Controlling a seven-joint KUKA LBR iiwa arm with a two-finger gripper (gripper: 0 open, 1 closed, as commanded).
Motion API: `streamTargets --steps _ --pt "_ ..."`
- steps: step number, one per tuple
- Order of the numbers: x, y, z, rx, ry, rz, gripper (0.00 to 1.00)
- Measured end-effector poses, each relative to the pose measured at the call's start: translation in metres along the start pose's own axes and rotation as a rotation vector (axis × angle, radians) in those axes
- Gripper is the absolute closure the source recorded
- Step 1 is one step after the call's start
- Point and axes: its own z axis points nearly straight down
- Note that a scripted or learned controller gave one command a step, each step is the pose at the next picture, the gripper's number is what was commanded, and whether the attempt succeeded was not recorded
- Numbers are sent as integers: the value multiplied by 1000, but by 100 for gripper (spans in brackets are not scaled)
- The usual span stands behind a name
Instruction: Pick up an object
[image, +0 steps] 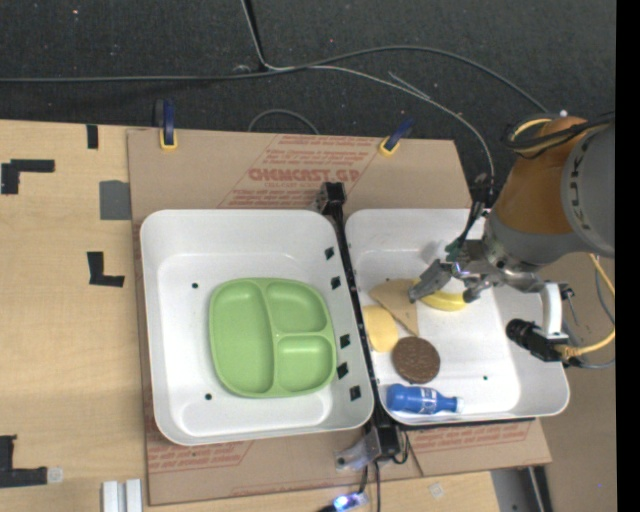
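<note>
Grey arm low over right bin (500, 395), hand (447, 283) above banana (445, 300)

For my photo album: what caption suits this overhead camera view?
Robot pincer poised over a yellow piece in the right bin; green plate alongside.

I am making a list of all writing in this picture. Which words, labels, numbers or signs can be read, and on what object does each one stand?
"CHEMCAST GP": red print on the brown sheet under the two bins, seen upside down; the last letters are uncertain.
Smaller red print around it on the same sheet: too blurred to read.
Blue bottle: its label is too small to read.
</note>
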Motion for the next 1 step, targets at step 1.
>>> streamTargets --steps 1 --pt "2 -7 63 1 1 0 0"
